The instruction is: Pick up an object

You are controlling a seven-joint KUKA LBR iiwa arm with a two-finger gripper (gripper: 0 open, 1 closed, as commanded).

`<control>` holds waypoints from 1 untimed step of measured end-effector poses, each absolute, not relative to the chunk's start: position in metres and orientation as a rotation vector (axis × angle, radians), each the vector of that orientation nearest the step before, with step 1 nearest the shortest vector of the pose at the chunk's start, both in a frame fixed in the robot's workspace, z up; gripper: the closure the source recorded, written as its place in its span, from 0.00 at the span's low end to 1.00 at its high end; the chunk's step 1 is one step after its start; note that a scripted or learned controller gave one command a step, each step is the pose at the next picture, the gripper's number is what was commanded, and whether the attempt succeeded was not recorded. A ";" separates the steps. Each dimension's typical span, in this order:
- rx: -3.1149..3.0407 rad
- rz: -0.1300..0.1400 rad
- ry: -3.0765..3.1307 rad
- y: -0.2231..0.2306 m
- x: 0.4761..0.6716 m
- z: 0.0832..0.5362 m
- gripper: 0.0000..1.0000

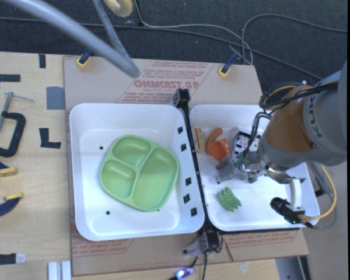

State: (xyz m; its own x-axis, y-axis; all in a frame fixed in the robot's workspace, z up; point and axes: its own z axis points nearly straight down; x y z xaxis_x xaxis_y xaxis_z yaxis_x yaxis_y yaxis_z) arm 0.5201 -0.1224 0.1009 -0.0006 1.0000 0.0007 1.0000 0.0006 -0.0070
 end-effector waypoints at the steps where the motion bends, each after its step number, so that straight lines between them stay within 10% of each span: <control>1: -2.220 0.002 -2.222 -0.122 0.520 0.085 0.00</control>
State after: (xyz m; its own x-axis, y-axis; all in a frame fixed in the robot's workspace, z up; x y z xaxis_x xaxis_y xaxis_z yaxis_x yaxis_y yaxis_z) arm 0.5202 -0.1222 0.0846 -0.0009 1.0000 -0.0009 1.0000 0.0009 -0.0011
